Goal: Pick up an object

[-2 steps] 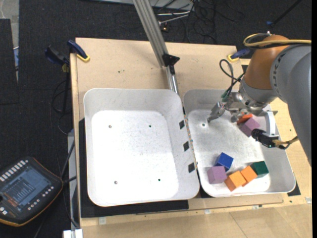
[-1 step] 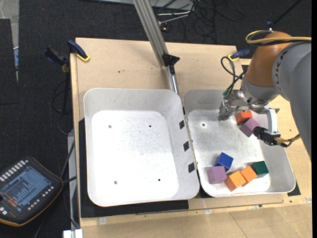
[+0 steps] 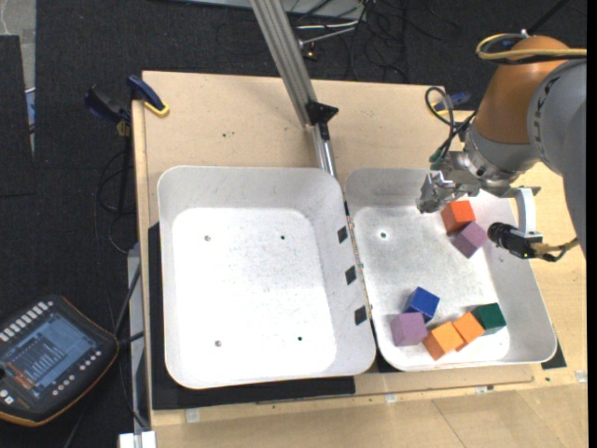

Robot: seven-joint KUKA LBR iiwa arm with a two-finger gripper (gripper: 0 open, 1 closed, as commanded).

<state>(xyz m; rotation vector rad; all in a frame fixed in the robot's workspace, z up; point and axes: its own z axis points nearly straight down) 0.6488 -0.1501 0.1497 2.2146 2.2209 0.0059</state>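
Up near the far edge of the right bin (image 3: 522, 278), the gripper (image 3: 435, 194) hangs over bare white floor; whether its jaws are spread or pressed together cannot be told, since the wrist's bulk and the slanted view blur them together. Just beside it, toward the arm, lie an orange block (image 3: 457, 216) and a purple block (image 3: 469, 239), touching each other. Further toward the near rim of this bin sits a cluster of four: a blue cube (image 3: 423, 301), a second purple cube (image 3: 408, 328), a second orange cube (image 3: 445, 336) and a green cube (image 3: 489, 318). That makes six blocks: two orange, two purple, one blue, one green. Away to the other side lies the left bin (image 3: 177, 250), with only specks and small dark marks on its floor.
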